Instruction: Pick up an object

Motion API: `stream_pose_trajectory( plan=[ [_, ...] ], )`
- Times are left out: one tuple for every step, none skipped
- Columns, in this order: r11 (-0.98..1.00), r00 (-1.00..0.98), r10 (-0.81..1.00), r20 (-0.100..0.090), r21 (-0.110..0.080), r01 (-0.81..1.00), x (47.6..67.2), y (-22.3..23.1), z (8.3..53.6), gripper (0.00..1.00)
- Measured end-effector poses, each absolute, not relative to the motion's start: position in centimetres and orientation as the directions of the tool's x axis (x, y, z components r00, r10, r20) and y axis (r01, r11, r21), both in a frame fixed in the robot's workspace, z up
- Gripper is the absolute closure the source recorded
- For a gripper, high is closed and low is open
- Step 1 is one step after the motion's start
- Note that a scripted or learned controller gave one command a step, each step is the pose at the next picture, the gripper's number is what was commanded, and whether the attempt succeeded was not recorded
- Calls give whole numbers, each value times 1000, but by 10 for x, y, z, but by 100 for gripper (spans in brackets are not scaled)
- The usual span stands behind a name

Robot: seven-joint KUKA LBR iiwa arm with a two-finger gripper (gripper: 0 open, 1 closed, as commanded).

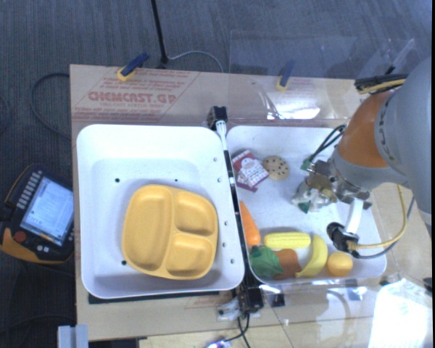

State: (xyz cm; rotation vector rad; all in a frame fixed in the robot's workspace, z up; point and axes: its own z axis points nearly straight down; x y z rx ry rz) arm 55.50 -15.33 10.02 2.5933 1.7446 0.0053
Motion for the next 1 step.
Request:
stream_pose_trajectory(
  plan=[
    [-451,451,893,4,5,893,608,-72,188,100]
  ],
)
